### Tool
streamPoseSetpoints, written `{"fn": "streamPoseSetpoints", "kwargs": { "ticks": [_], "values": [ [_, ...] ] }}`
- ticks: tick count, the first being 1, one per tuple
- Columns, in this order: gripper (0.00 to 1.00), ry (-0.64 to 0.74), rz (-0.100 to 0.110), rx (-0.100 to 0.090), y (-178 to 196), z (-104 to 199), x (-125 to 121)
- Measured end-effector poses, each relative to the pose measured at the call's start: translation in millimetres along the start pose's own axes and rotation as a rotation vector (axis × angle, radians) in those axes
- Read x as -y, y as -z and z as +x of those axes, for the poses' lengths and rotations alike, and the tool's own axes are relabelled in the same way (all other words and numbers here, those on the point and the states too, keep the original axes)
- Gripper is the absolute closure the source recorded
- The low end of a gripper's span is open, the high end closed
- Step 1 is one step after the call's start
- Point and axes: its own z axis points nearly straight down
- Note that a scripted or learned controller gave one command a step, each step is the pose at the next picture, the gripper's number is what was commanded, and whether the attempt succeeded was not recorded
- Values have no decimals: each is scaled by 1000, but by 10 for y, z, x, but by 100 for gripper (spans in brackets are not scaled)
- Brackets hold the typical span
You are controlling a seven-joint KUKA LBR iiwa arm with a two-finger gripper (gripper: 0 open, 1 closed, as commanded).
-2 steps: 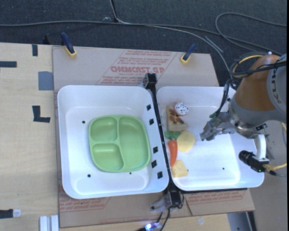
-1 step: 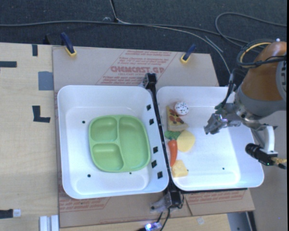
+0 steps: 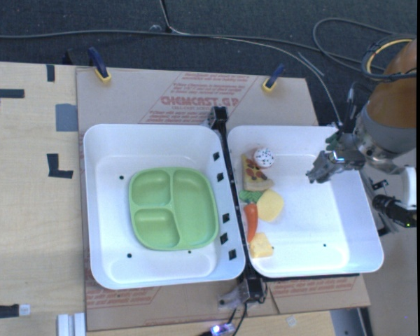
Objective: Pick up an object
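1. Gripper point(image 3: 320, 173) is seen over the right bin point(image 3: 336, 254), right of centre; finger state cannot be told.
2. Toy foods are clustered along that bin's left wall: a yellow rounded piece point(image 3: 269, 206) and a carrot point(image 3: 252, 219).
3. The yellow piece is judged light, stiff and slick; a hold across its middle is advised.

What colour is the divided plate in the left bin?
Light green; the divided plate shows clearly in the camera view.

Dark grey carpet point(image 3: 196, 9) across top, w/ black cables point(image 3: 266, 44) trailing over it; light wood bench point(image 3: 28, 208) at left w/ black tape marks point(image 3: 56, 166); brown cardboard sheet point(image 3: 189, 96), red print, held by two blue-yellow clamps point(image 3: 98, 65); even, flat light.
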Motion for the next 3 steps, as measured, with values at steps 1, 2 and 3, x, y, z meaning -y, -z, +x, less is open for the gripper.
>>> {"fn": "streamPoseSetpoints", "kwargs": {
  "ticks": [1,2,3],
  "values": [
    [100,5,5,-3,58,517,-192],
    [100,2,6,-1,-53,912,-393],
    [100,5,5,-3,-1,1421,-570]
  ]
}}
